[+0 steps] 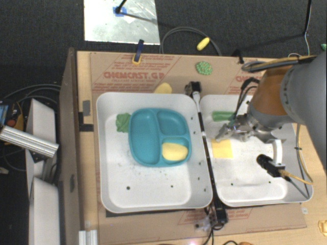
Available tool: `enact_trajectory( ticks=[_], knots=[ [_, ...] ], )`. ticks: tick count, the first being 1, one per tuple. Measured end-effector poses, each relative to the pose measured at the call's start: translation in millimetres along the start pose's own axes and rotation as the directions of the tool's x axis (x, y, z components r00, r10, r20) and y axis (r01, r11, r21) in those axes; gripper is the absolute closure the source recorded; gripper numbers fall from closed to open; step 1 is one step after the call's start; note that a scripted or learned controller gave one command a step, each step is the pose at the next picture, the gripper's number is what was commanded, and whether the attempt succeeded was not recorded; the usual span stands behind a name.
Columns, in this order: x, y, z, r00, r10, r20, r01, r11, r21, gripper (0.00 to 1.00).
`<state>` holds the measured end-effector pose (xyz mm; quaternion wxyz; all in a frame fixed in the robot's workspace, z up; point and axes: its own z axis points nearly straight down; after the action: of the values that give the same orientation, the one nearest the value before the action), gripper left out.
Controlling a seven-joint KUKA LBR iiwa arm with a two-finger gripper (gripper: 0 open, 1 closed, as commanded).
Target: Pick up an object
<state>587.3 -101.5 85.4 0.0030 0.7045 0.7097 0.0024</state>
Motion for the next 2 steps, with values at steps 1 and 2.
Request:
enact_trajectory(
  ticks=[1,2],
  knots=[
    [-19,-42,1,1.0,0.009,-0.001,-0.009,1.0,0.01,0.0],
    [-13,54,0,1.0,-0.001,0.001,0.001,1.0,-0.004,0.0]
  ],
)
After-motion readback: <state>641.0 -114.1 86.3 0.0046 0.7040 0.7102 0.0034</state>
